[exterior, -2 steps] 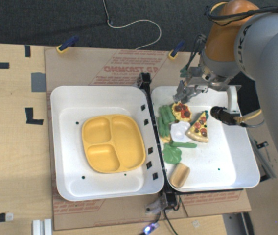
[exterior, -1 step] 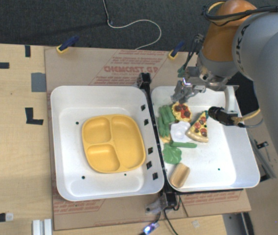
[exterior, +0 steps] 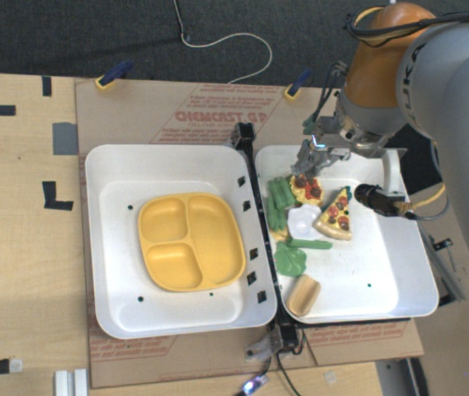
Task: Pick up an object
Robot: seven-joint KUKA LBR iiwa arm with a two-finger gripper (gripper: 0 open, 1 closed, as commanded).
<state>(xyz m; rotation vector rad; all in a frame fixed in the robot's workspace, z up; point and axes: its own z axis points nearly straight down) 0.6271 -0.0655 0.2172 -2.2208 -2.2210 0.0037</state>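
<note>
Camera view looks down on a desk (exterior: 20, 221) with two white bins side by side. The left bin (exterior: 102, 221) sits in the middle of the frame and has a yellow plate (exterior: 191, 242) with three parts lying flat in it. The right bin (exterior: 383, 287) holds the toys to pick from. They are bunched up along its left wall, maybe because they got pushed there. A small pizza piece (exterior: 306, 190) lies near the top of the pile, and a bigger pizza slice (exterior: 336, 215) is just beside it to the right. Green leafy bits (exterior: 281, 200) run down the wall, a white piece (exterior: 302, 223) sits between them, another green leaf (exterior: 291, 260) lies lower, and a tan bread roll (exterior: 302, 294) is at the bottom. The grey and orange arm (exterior: 383, 64) comes in from the upper right, and its tool (exterior: 310, 165) hangs right over the small pizza piece. I cannot tell if the tool is spread or pressed together, and no toy shows between its tips. The wall between the bins is very close on the left, so there is little room that way. The right half of that bin is bare and gives lots of room to move.
</note>
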